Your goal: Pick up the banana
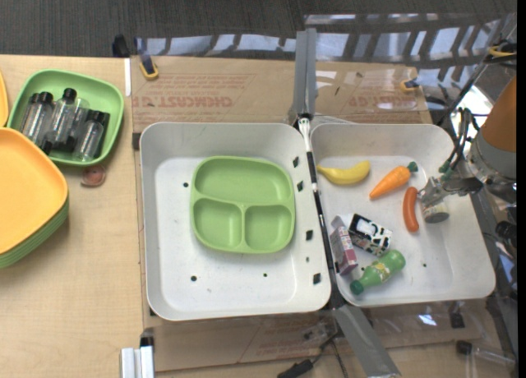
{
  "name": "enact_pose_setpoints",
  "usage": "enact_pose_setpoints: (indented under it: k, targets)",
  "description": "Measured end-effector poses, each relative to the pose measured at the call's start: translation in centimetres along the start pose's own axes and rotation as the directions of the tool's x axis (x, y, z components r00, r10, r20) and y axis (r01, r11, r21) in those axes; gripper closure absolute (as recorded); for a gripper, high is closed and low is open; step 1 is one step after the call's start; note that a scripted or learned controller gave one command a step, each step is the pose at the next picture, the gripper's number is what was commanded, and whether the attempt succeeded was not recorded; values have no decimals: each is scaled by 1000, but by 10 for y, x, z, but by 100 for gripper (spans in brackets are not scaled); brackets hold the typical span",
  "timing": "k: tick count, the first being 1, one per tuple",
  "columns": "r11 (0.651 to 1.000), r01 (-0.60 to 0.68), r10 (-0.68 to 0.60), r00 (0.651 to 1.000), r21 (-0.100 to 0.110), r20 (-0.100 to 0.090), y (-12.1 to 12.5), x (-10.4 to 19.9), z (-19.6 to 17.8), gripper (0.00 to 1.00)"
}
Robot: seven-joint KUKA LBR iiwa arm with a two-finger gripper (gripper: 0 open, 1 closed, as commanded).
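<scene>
A yellow banana [345,173] lies in the right bin [460,282], near its back left corner and close to the divider. An orange carrot [391,181] lies just to its right. My gripper [433,201] hangs over the right side of that bin, well to the right of the banana, right beside a red chili pepper [410,209]. Nothing shows between its fingers, and their spread is too small to read.
Also in the right bin: a black-and-white toy [370,235], a purple packet [343,246] and a green bottle [379,272]. The left bin [164,286] holds a green divided plate [244,204]. Left of the bins stand a green tray of vials [66,117] and orange plates [29,195].
</scene>
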State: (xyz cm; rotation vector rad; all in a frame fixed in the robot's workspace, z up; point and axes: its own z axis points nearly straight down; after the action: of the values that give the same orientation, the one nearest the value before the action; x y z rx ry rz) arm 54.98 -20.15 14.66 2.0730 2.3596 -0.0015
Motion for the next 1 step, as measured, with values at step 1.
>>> enact_pose_setpoints:
  k: [1]
  targets:
    - [975, -222, 222, 975, 4, -2, -19, 65, 20, 100]
